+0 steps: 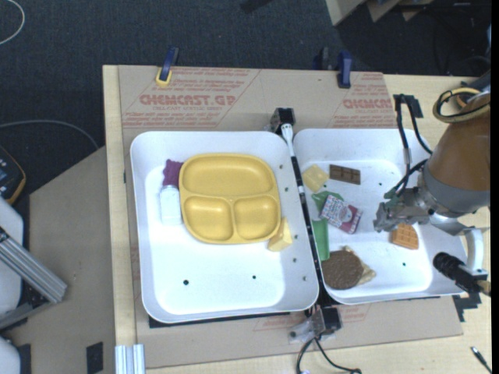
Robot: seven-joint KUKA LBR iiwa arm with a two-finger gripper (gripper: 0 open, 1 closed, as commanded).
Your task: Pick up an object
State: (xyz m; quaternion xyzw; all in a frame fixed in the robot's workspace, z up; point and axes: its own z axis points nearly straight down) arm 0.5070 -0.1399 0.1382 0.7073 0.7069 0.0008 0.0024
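Nearest us we see a brown cookie (pixel 344 269) and an orange waffle (pixel 405 236) in the right bin (pixel 366 142), the gripper (pixel 392 215) touching the waffle's edge; its grip we cannot tell. Farther off lie a red packet (pixel 341 213) and a chocolate bar (pixel 345 174); a yellow tray (pixel 230 196) fills the left bin (pixel 210 287) on the cardboard-topped bench (pixel 234 92).

Even, bright overhead light falls on my bench; the left white bin (pixel 156 248) is nearly washed out, its floor reading almost flat white. Around that bin the shadows are soft and short: a thin dark line under its near rim, a faint one beside the yellow tray (pixel 230 197) inside it. Above the bin, the dark carpet (pixel 78 22) swallows detail. Focus is moderate throughout, small print blurs, and the frame is slightly grainy. My wrist to the bin's right looks softly smeared.
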